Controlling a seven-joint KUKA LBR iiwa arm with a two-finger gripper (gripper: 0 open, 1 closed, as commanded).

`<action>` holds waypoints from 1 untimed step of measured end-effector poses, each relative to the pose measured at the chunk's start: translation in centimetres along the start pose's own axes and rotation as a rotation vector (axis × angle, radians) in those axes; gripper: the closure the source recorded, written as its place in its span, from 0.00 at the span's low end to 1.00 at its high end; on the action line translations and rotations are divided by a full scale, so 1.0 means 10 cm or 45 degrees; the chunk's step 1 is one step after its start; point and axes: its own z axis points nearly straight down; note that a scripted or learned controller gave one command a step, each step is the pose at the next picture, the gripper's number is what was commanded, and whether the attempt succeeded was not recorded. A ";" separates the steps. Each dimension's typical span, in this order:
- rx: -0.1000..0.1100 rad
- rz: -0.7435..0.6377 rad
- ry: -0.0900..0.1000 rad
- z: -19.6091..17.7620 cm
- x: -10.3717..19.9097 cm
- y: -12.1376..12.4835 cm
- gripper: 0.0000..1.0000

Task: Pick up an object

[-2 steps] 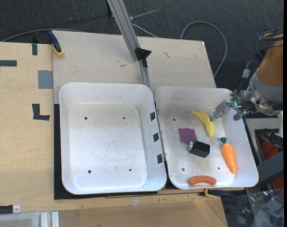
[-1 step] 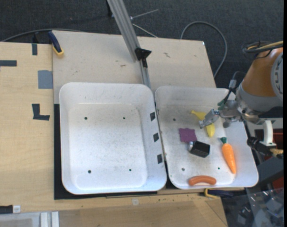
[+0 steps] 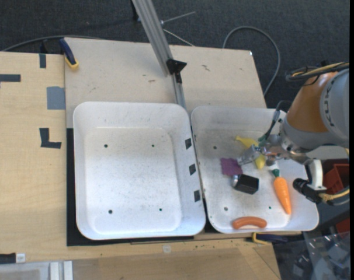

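From the overhead camera, the grey arm (image 3: 332, 107) with its orange band reaches in from the right over the right bin (image 3: 215, 127). Its gripper (image 3: 254, 154) sits low among the objects in the middle of that bin; whether it is wide, narrow or holding anything cannot be told from this view. A yellow piece (image 3: 245, 140) lies just on the far side of the gripper. A purple block (image 3: 229, 167) rests to the gripper's left, with a black box (image 3: 246, 183) just beside it on the near side. An orange carrot (image 3: 283, 195) lies toward the bin's right edge, and a red-orange sausage shape (image 3: 249, 222) lies along the near wall. The left bin (image 3: 83, 156) stands alongside, touching the right bin.
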 end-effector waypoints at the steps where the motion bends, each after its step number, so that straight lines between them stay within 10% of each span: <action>1: -0.002 -0.002 0.000 -0.13 0.01 0.01 1.00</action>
